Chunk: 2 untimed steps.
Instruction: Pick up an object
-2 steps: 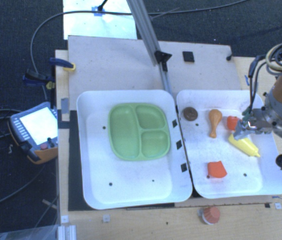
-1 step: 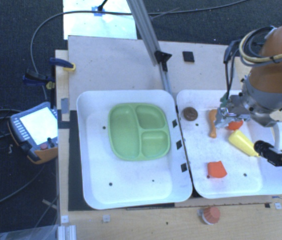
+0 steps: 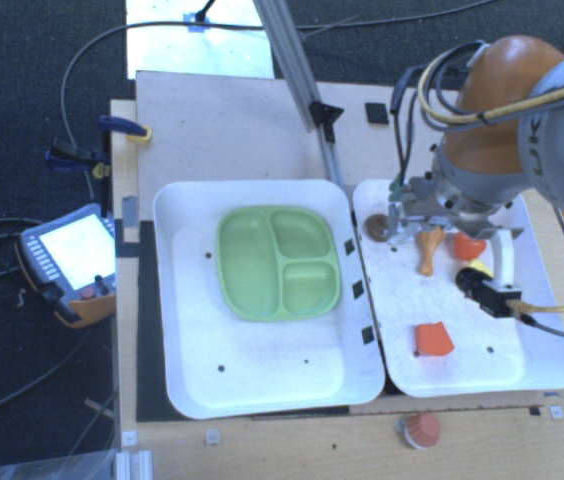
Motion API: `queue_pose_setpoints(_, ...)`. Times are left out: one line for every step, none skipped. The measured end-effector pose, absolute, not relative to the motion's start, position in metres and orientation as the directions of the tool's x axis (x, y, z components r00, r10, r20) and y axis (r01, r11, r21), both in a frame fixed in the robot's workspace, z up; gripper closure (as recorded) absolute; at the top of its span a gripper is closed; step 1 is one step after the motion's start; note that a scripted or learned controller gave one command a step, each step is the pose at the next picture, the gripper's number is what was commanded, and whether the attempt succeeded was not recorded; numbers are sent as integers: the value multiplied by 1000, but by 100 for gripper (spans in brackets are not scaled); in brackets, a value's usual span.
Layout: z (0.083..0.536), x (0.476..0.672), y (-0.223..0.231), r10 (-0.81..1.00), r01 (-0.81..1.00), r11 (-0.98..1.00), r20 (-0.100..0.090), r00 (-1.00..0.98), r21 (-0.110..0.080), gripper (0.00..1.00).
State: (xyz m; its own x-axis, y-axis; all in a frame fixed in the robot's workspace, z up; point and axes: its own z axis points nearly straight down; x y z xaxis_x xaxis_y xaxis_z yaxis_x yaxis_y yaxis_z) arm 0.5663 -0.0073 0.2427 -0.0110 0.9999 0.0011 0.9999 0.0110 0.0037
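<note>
1. Small round orange-pink piece (image 3: pixel 422 430) lies nearest the lens, on the bare tabletop (image 3: pixel 232 128), outside both bins, at 6 o'clock of the right bin (image 3: pixel 532 358).
2. Right bin contents:
   - Orange block (image 3: pixel 434 339) at 6 o'clock, alone on open floor.
   - Brown disc (image 3: pixel 376 228) at 10 o'clock, near the wall.
   - Tan club-shaped piece (image 3: pixel 428 250) just at 3 o'clock of the disc.
   - Red-orange lump (image 3: pixel 467 246), yellow scrap (image 3: pixel 477 268) and white cylinder (image 3: pixel 503 256) bunched toward 2 o'clock. Cannot tell which of these touch.
3. Left bin (image 3: pixel 192 368) holds one green divided plate (image 3: pixel 279 262) at about bin centre, a little toward 12 o'clock. Nothing in its three compartments.
4. Arm (image 3: pixel 522 118) reaches in from 3 o'clock. Its wrist hangs over the 11 o'clock part of the right bin, above the disc and the club-shaped piece. Jaws are hidden under the wrist housing, so I cannot tell whether they are open or closed. Nothing seen held.
5. Step in hand, my reading: approach over the cluster, no pick made yet. Likely target is the club-shaped piece or the disc, both close below the wrist.
6. Next move calls for settling on one piece, centring the jaws across its narrow part, closing, then lifting straight up. Risk: neighbours crowd in, so the jaws may nudge the red-orange lump or pinch two things. The orange block looks the easier pick.
</note>
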Motion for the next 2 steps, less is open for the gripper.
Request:
queue_pose_setpoints(228,591,38,1000,1000,9,1,-9,3,100)
queue_pose_setpoints(226,628,81,1000,1000,9,1,-9,5,100)
